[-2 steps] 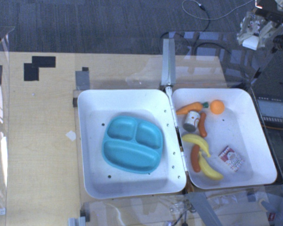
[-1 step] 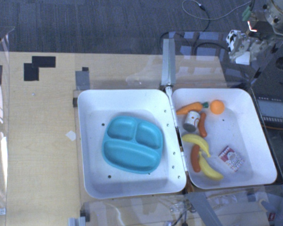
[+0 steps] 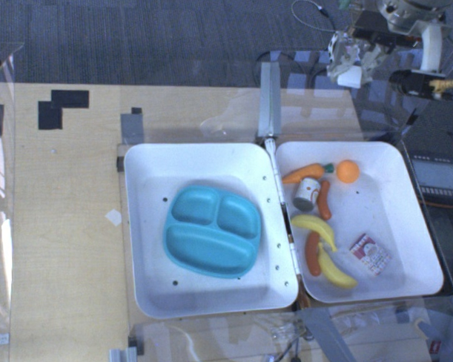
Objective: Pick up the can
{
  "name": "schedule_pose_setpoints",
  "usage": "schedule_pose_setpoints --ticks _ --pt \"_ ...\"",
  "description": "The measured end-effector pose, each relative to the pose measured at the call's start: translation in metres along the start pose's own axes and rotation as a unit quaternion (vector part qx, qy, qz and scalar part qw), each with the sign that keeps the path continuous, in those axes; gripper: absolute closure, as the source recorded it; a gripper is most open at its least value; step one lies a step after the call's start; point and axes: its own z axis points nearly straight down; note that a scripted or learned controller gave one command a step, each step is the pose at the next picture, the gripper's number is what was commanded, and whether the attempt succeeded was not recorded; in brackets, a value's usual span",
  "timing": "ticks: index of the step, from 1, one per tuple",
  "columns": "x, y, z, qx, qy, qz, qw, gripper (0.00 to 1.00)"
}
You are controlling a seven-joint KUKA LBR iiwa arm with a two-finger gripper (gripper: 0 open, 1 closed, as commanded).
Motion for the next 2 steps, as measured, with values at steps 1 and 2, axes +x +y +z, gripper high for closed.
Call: schedule_pose_setpoints --ticks 1,2 --pt "0.001 0.001 -0.012 -0.002 0.000 -0.003 1.0000 1.00" --pt "0.003 0.001 -0.023 -0.005 0.000 -0.006 1.0000 1.00"
